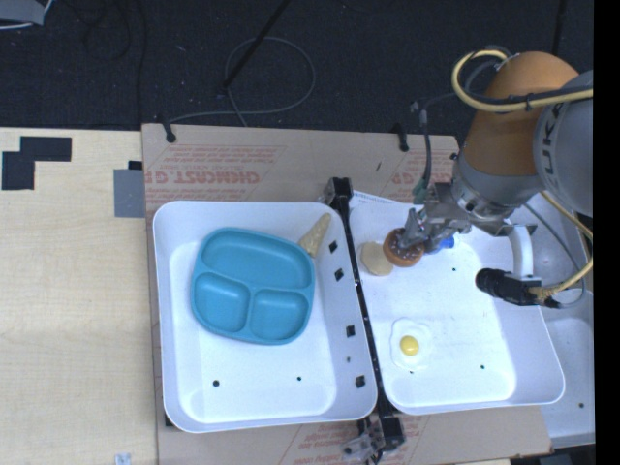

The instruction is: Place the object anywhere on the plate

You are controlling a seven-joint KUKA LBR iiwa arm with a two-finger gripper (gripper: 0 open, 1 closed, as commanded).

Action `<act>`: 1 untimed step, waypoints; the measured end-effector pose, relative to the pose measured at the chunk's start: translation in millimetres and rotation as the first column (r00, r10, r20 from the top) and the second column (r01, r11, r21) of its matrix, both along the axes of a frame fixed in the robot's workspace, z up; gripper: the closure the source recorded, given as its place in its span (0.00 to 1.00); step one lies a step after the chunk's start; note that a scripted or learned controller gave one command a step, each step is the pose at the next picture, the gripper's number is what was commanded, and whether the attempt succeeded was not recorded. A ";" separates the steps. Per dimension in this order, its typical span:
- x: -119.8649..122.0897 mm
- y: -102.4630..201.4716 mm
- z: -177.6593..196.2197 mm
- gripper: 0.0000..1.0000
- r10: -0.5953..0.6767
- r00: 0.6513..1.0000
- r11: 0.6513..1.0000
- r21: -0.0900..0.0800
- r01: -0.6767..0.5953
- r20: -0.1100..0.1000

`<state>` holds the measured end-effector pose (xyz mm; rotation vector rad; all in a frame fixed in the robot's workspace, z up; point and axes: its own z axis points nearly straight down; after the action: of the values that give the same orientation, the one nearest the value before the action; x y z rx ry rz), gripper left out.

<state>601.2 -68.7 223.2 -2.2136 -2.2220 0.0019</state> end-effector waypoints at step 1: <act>3.2 49.3 5.4 1.00 0.000 1.000 1.000 -0.001 0.000 0.002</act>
<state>604.4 -19.5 228.7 -2.2147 -2.2239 0.0001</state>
